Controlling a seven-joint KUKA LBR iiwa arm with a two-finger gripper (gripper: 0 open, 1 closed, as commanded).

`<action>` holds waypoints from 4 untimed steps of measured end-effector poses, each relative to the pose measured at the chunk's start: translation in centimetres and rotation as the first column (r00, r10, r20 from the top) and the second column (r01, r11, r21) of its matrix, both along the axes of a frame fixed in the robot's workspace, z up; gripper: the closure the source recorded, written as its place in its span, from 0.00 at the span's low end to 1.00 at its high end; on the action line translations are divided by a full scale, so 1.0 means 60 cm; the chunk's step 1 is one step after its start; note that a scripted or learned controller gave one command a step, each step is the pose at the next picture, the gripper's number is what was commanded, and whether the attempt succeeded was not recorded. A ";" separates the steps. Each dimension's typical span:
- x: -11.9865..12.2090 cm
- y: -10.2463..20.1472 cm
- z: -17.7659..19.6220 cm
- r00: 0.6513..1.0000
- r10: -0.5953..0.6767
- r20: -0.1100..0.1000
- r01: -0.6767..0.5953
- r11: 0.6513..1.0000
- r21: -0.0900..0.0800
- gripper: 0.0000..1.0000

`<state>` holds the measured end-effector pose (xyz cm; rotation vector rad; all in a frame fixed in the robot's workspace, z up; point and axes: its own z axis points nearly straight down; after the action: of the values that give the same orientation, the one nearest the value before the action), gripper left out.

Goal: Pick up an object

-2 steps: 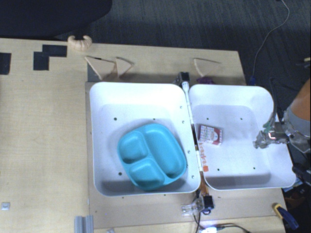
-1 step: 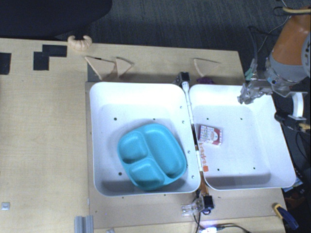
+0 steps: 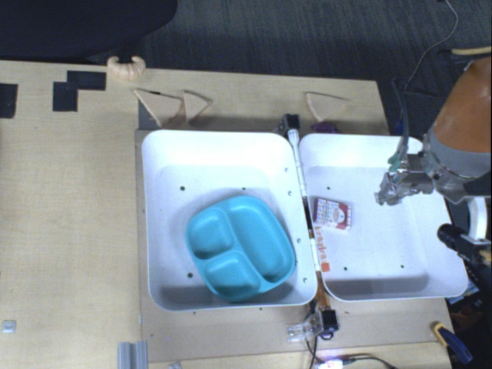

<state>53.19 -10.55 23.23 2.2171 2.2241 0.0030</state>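
1. The landmark here is the right bin (image 3: 430, 283), a shallow white tray that sits beside the left bin (image 3: 161, 206) on the wooden bench (image 3: 69, 229)
2. A small red-and-white packet (image 3: 333, 214) lies flat on the floor of the right bin, close to that bin's left wall and about halfway along it
3. The gripper (image 3: 387, 193) hangs over the right bin's middle, toward its right half, at the end of the grey arm (image 3: 453, 156) with its orange band, which enters across the bin's right rim
4. The packet lies to the left of the gripper and slightly nearer the bin's front edge, apart from it, with bare white floor between the two
5. Whether the gripper's metal tips stand apart or together cannot be told from this slanted view; nothing shows between them
6. A blue divided plate (image 3: 241, 246) with three compartments rests in the left bin, on the far side of the right bin's left wall, toward the front
7. A thin red-and-white strip (image 3: 317, 248) runs along the divide at the right bin's left rim, just beside the packet
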 end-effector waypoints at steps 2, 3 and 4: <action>-0.042 -0.145 -0.238 1.000 -0.001 0.002 0.002 1.000 -0.003 1.00; 0.008 -0.039 -0.158 1.000 0.002 0.001 -0.002 1.000 0.000 1.00; -0.028 -0.094 -0.208 1.000 -0.001 -0.001 0.001 1.000 -0.001 1.00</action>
<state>51.50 -16.20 10.75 2.2177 2.2230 0.0011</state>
